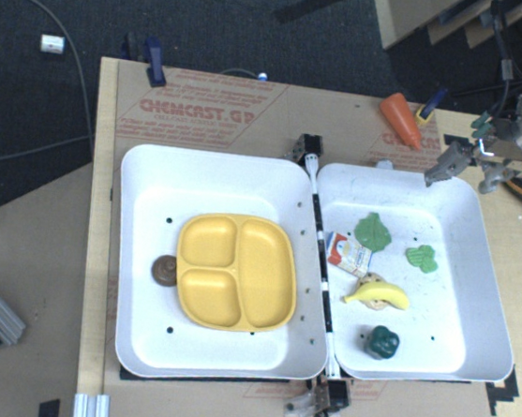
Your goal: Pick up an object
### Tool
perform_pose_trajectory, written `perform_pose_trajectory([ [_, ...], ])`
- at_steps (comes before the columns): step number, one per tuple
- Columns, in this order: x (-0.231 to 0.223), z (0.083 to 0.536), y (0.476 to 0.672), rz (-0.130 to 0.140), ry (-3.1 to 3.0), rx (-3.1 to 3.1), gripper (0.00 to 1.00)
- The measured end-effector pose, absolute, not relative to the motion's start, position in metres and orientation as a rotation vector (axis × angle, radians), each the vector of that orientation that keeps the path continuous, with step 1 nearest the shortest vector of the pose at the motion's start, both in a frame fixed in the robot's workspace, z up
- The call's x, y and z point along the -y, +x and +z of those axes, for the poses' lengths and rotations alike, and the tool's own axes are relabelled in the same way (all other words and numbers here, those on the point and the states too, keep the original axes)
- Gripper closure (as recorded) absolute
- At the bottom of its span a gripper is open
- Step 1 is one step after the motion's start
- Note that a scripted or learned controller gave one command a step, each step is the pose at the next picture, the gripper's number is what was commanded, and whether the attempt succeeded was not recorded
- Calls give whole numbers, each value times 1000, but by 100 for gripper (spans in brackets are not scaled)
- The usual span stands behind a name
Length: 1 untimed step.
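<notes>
left bin [135, 235]: brown disc [165, 270] at 9 o'clock of yellow tray [236, 272] | right bin [480, 268]: carton [348, 253], banana [379, 295], dark green pepper [382, 341], two green leaves [372, 232] | gripper [463, 160]: 12 o'clock rim, fingers spread, holding nothing

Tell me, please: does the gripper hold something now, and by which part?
Nothing is held. The gripper hangs over the far edge of the right bin, with nothing between its fingers; the banana and the other items lie in the bin.

"CHEMCAST GP" on brown board [197, 110]
</notes>
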<state>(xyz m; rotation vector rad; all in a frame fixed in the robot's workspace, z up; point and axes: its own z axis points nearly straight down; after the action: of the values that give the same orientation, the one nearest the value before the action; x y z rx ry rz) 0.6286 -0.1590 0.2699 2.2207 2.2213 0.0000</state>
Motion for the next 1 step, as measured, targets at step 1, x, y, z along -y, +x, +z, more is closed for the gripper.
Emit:
perform_pose_trajectory([
  [1, 149, 141, 590, -3, 2224, -2223, 0],
])
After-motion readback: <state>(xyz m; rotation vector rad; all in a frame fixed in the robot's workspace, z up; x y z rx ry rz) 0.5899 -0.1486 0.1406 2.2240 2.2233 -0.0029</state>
